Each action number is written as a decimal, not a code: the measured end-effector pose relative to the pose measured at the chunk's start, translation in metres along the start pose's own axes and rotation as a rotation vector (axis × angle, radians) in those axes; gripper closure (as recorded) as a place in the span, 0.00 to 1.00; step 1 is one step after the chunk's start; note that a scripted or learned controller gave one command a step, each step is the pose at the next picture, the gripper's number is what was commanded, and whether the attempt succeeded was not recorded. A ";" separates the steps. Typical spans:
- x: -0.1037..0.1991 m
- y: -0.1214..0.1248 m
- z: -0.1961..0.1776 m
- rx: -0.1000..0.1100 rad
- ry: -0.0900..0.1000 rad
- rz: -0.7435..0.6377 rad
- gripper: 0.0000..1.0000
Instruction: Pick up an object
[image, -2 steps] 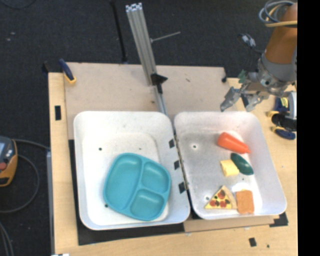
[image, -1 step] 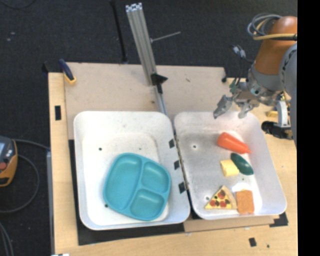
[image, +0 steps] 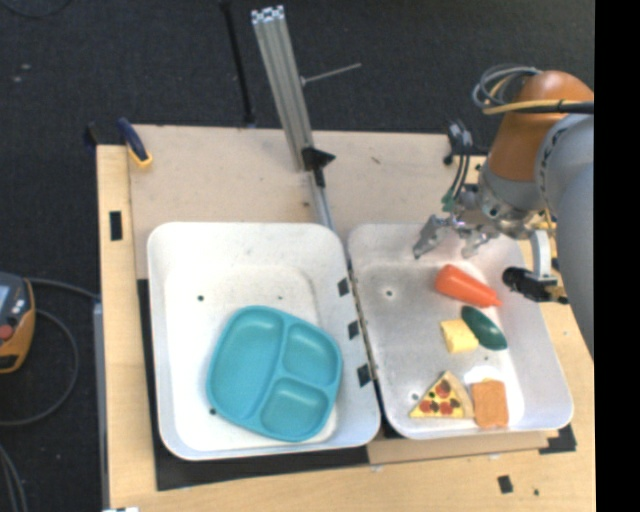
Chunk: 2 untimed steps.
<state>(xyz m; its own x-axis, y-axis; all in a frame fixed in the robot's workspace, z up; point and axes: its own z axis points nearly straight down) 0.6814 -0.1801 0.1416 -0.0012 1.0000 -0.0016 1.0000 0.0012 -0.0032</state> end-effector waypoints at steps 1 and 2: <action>-0.001 0.000 0.042 -0.002 -0.001 -0.002 0.00; -0.002 0.002 0.027 -0.009 -0.005 -0.004 1.00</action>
